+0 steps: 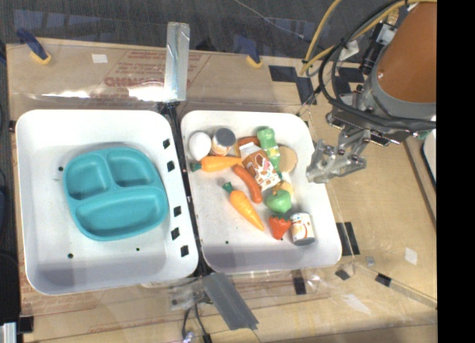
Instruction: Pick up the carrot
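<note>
The carrot [246, 208] is an orange cone lying at a slant in the middle of the right bin [320, 241], its tip pointing to the lower right. My gripper [335, 165] hangs just outside that bin's right rim, over the bench and well right of the carrot. Its two metal fingers stand apart, open, with nothing between them.
Around the carrot lie a red sausage [247, 182], a second orange vegetable [217, 163], a green apple [280, 200], a red strawberry [279, 227], a small can [300, 229], a snack packet [260, 168] and a white egg [199, 143]. The left bin [30, 185] holds a teal divided plate [115, 193].
</note>
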Motion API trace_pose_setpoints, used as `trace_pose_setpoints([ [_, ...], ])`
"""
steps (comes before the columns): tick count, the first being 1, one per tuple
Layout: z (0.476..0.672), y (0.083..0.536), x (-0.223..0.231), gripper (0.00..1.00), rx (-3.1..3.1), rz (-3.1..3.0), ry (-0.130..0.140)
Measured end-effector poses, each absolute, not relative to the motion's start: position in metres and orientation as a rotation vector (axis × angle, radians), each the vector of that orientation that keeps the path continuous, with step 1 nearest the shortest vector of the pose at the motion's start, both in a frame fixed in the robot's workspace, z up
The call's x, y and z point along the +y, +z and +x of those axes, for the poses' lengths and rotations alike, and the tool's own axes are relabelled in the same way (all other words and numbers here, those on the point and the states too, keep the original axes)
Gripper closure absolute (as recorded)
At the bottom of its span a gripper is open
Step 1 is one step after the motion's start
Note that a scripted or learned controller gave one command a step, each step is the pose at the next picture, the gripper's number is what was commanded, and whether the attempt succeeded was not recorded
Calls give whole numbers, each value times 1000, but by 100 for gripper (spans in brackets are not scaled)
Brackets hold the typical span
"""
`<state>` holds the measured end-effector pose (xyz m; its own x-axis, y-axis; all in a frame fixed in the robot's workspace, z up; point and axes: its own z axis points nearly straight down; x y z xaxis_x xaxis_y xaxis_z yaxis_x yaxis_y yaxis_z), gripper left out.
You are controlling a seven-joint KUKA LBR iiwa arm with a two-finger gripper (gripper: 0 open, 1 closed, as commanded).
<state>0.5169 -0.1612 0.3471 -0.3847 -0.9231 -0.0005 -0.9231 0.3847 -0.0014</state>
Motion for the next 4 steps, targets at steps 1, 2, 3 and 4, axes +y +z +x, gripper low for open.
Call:
trace_pose_setpoints([
  [1, 518, 358, -160, 100, 2608, -1747, -3],
  [2, 477, 368, -173, 100, 2533, -1860, -1],
  [3, 479, 379, -173, 100, 2528, -1865, -2],
  [4, 483, 390, -210, 100, 2235, -2205, -6],
])
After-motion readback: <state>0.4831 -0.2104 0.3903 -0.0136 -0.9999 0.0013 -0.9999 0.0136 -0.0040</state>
